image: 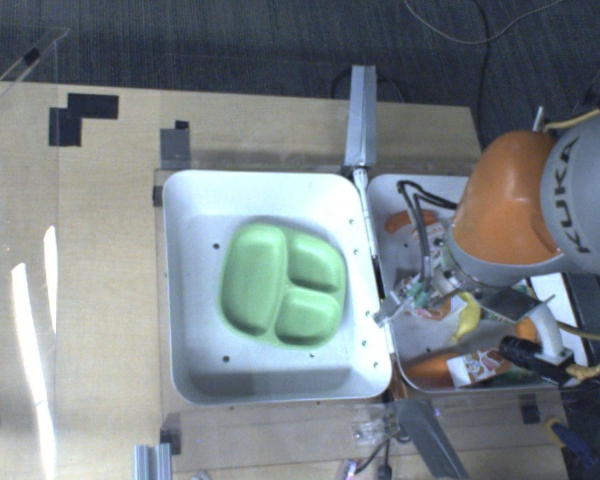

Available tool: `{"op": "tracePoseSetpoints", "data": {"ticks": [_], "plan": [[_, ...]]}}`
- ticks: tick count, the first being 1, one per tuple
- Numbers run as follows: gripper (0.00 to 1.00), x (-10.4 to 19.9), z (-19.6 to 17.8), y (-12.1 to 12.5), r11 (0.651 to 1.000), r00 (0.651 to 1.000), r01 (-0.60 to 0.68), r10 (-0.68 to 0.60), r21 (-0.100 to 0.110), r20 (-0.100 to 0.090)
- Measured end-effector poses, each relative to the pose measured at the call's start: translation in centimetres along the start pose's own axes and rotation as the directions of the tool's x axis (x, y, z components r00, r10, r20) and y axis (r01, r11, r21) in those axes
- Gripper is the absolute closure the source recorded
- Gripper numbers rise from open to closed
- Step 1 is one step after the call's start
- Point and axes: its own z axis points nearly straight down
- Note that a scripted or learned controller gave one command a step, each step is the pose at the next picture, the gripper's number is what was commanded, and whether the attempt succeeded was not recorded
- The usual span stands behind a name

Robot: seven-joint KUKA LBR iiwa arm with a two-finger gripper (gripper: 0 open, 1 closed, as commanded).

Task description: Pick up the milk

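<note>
right bin (408, 373): milk carton (477, 368) lying at near edge beside an orange item (427, 368), banana (468, 318) just beyond | gripper (420, 296) low over clutter, grip state cannot tell | left bin (180, 298): green divided tray (282, 283) | arm (525, 203) covers right bin's far part

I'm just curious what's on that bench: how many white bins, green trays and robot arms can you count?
White bins: 2 (left bin, right bin)
Green trays: 1 (green tray)
Robot arms: 1 (arm)
Total: 4
</note>
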Motion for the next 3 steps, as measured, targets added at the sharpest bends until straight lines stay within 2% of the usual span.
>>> {"op": "tracePoseSetpoints", "data": {"ticks": [1, 2, 3], "plan": [[0.0, -4.2, 0.0, 4.9, 0.997, 0.997, -0.075, 0.075, 0.0, 0.0], [0.0, -6.1, 2.7, 4.0, 0.996, 0.997, 0.079, -0.079, -0.031, 0.0], [0.0, -6.1, 3.6, 3.4, 0.98, 0.982, 0.191, -0.19, -0.063, 0.015]]}}
